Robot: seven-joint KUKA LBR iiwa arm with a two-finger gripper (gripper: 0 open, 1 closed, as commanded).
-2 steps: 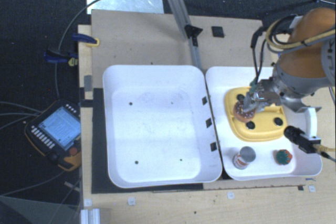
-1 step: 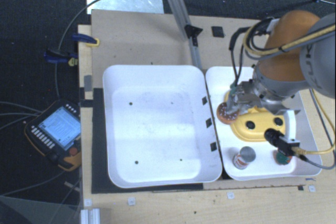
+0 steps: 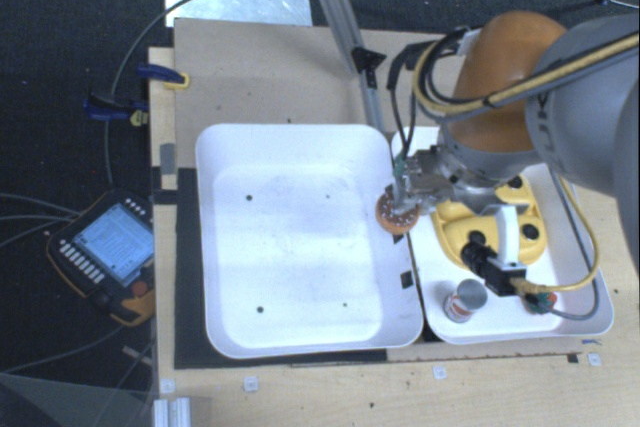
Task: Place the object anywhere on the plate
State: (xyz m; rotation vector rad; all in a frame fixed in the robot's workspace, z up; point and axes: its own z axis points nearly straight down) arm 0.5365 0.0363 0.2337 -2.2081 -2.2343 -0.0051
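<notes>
You can see the gripper (image 3: pixel 405 200) over the bins' shared edge, a brown object (image 3: pixel 396 213) beneath it (grip unclear); the yellow plate (image 3: pixel 455 230) to its right awaits.

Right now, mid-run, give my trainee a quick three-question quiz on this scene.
1. True or false: the brown round object lies flat on the yellow plate.
2. Which bin holds the small can? A) left bin B) right bin
3. Fill in: the arm's band above the wrist is ____.

Key: 1 false, it sits at the gripper over the seam between the left bin and the right one; 2 B; 3 orange.
</notes>
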